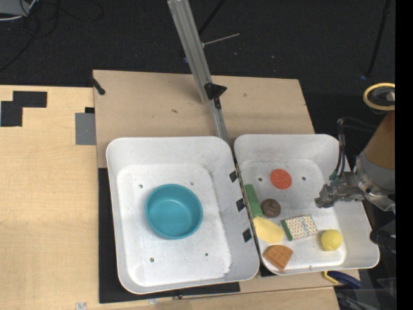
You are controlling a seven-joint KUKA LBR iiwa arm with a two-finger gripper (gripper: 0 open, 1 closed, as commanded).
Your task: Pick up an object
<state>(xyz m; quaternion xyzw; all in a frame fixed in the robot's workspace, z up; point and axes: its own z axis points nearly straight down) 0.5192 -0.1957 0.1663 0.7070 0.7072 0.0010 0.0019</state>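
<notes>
Nearest, a waffle piece [278, 256], yellow ball [331, 239] and patterned packet [299, 227] crowd the right bin's [284, 144] front edge. Above them hovers the end effector [327, 197], its grip state unclear, apparently positioned to descend. Farther left, a blue bowl [173, 210].

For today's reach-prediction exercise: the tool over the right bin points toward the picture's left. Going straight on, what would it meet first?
Probably the red disc, which lies left of the tool and slightly farther back. Height is unclear from above, so the tool may pass over it and meet the right bin at its left wall.
</notes>
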